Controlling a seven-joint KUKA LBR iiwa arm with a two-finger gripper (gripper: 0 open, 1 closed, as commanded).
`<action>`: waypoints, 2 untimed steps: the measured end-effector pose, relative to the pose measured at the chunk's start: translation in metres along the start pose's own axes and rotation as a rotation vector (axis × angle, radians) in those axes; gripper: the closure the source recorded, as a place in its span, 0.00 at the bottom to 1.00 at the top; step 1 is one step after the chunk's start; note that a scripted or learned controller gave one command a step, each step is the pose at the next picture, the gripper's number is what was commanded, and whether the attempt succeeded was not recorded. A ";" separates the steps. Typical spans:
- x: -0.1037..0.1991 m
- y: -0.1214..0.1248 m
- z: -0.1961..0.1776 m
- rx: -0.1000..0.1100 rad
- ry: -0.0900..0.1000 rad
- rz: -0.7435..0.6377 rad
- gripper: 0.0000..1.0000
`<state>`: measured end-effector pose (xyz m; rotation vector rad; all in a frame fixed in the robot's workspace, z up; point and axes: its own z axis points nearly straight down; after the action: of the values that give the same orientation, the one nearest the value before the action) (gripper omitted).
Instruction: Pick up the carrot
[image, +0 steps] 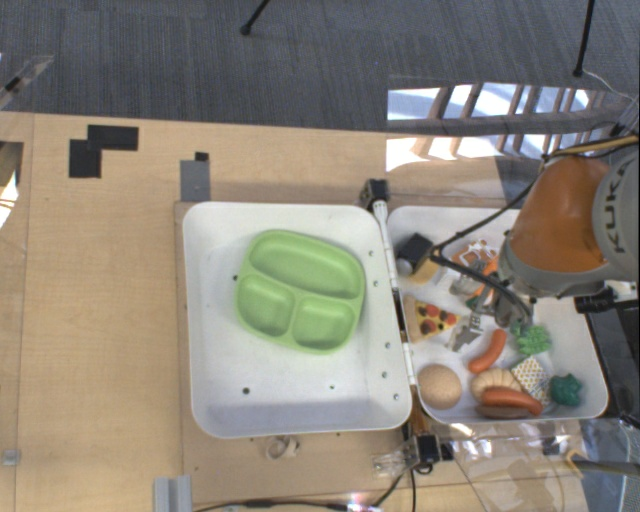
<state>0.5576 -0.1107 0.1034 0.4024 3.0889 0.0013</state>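
The carrot (481, 265) shows as a small orange piece near the back of the right bin (596, 400), partly hidden by the wrist hardware. My gripper (470, 322) hangs low over the middle of that bin, just in front of the carrot and above a pizza slice (432, 320). The grey arm with its orange band (565, 215) reaches in from the right and covers the bin's back right part. Nothing can be seen held in the gripper.
The right bin also holds a red sausage (488, 350), a bread roll (438, 385), a hot dog (508, 398), broccoli (533, 340) and another green toy (566, 388). The left bin (215, 400) holds a green divided plate (300, 290).
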 end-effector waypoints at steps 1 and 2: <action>-0.059 -0.015 0.017 0.007 0.019 0.408 0.00; -0.064 -0.012 0.002 0.003 0.004 0.399 1.00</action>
<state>0.6166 -0.1392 0.1032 1.0088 2.9520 0.0057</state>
